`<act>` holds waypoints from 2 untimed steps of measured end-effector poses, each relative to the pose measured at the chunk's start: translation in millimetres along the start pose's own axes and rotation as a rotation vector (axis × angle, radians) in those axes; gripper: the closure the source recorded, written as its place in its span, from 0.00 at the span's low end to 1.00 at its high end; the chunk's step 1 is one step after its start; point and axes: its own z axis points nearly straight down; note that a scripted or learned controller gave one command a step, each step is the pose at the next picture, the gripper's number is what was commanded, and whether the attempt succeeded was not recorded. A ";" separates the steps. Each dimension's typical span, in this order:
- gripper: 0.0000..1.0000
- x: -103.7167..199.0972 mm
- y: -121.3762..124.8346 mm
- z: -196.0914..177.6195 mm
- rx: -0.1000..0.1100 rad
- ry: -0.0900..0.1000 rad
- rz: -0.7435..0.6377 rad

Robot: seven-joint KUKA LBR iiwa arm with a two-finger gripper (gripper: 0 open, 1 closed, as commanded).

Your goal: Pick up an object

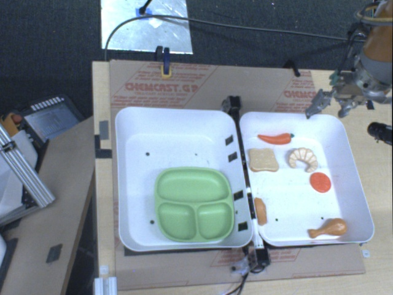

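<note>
Pincer (331, 105): spread open, empty, above the right bin's (356, 183) far rim.
Targets: chili pepper (275, 138), croissant (304, 158), toast (263, 160) in that bin.
Risk: fingers may strike the rim; low, flat toast could slip.

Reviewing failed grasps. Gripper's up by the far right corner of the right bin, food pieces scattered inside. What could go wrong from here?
1. The hot dog lies against the right bin's left wall, so a finger may hit the wall.
2. The tomato slice and bread slice look flat, so fingers could skid over them.
3. The gripper sits over the bin's far rim; a straight descent might clip it.
</note>
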 end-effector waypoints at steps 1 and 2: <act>0.00 0.5 2.2 -7.3 -0.011 -0.002 -0.002; 0.00 -5.8 -5.1 47.1 -0.008 -0.002 0.000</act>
